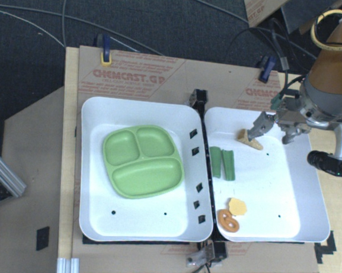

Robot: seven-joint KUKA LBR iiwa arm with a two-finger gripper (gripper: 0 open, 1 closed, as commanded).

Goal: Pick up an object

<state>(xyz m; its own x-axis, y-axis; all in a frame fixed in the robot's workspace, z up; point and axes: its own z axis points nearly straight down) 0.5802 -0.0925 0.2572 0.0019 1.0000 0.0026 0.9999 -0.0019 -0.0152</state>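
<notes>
The gripper (277, 129) hangs open over the right bin (297, 191), one of its fingers (259, 128) just beside a tan piece (251, 140). Green sticks (223, 163) lie below-left of the fingers.

Arm (339, 52) cut off by right edge; pincer (274, 131) partly blurred.

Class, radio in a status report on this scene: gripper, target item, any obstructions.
Gripper open, low over right bin, holding nothing. Tan food piece beside left finger, not grasped. Green sticks, pretzel clear of it.
</notes>
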